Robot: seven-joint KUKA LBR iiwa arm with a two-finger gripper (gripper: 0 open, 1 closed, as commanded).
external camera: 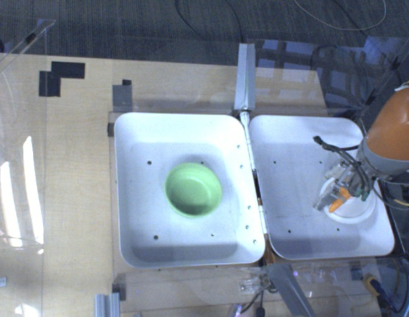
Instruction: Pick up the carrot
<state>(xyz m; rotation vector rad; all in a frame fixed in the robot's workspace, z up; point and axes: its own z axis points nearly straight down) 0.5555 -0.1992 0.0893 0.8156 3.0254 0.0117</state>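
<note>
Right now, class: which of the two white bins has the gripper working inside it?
The right bin. The gripper is down by the orange carrot there, while the left bin holds a green bowl.

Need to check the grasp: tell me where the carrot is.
The carrot lies in the right bin, near its right side, at the gripper.

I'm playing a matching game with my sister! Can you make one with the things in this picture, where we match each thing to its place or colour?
Things:
1. green bowl
2. carrot
3. gripper
4. band on the arm

Places or colours:
A. orange, rounded, above the wrist
B. in the left bin
C. small orange thing in the right bin
D. low over the right bin, at the carrot

Pairs: 1-B, 2-C, 3-D, 4-A
</note>
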